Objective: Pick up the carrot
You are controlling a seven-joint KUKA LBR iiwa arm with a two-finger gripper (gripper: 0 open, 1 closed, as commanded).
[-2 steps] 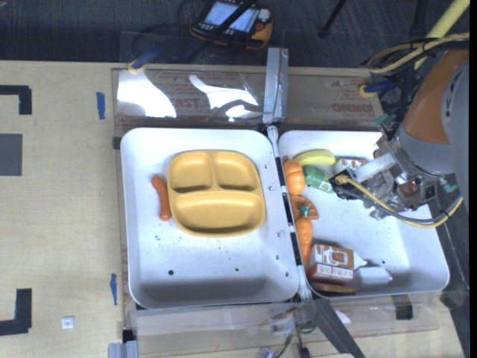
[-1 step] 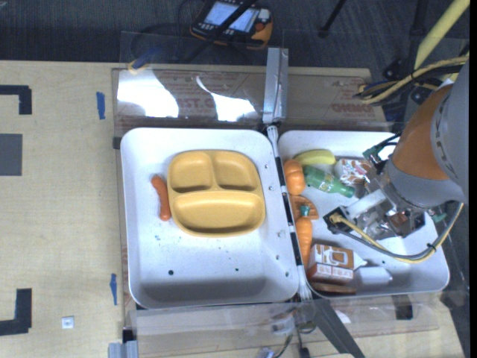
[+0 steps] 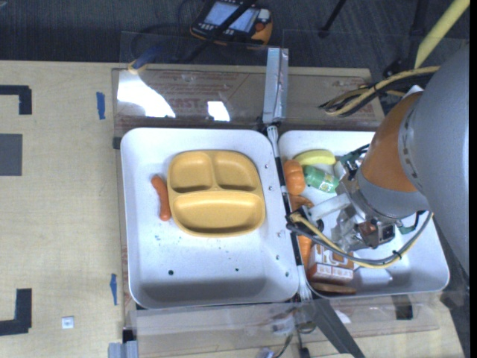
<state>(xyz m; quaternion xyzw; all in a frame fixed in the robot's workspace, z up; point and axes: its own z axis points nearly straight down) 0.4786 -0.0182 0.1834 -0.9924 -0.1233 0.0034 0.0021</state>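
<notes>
Though the wrist hides much, step: a reach for the carrot, by my reading, with no grasp shown.
Landmark: the yellow plate (image 3: 216,192), in the middle of the left bin (image 3: 141,274).
Carrot (image 3: 294,176): right of the plate, just past the wall between the bins, lying along the right bin's (image 3: 432,263) near wall. I take the orange piece there to be it. Its lower part runs under loose cables, so its full length is unclear.
Claw (image 3: 356,230): further right of the plate than the carrot, low over the right bin's clutter. Whether it is open or closed cannot be told, since the wrist and cabling cover it. Nothing is seen held.
Arm (image 3: 417,148): comes in from the far side of the right bin, leaning towards the plate, probably because the carrot hugs that wall.
Sausage (image 3: 160,198): just left of the plate, reddish and thin. A likely decoy, well apart from the claw.
Neighbours: a yellow fruit (image 3: 317,157) and a green item (image 3: 322,177) right of the carrot, and a box (image 3: 332,268) below the claw.
Risk: the wall leaves little room on the carrot's plate side, so a grip may slip or catch a neighbour.
</notes>
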